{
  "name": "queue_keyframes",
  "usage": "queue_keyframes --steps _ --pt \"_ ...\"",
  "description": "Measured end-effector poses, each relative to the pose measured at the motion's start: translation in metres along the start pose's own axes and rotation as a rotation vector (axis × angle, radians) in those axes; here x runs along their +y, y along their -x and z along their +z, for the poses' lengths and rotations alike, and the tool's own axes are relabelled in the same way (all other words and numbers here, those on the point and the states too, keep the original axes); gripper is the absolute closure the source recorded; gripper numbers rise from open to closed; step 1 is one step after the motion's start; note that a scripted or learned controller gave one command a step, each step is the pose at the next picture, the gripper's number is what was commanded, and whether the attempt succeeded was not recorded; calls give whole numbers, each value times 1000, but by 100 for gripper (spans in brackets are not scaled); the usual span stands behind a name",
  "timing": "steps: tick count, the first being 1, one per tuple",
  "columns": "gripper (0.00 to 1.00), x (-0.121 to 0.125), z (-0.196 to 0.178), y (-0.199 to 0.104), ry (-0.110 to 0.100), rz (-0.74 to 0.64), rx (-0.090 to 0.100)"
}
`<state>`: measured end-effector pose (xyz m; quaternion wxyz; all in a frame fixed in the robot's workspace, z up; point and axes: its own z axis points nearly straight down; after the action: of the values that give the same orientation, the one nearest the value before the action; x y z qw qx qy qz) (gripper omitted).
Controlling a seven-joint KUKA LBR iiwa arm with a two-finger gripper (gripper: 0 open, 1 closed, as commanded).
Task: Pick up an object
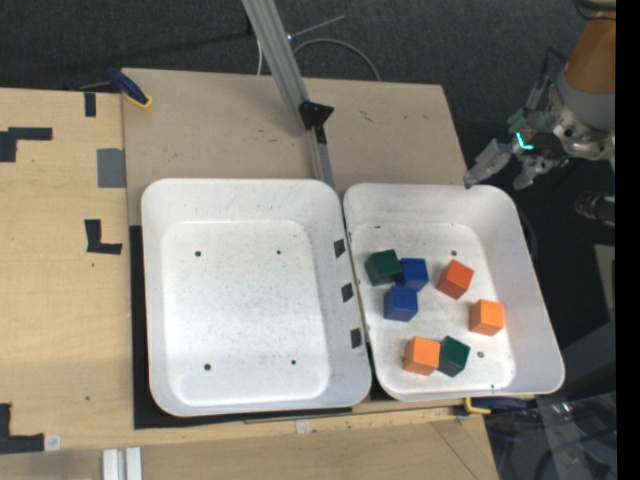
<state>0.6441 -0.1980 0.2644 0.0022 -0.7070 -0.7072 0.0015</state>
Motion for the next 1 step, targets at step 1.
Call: queue_keyframes --steps 1 --pt "0 1 -3 0 4 -1 -2"
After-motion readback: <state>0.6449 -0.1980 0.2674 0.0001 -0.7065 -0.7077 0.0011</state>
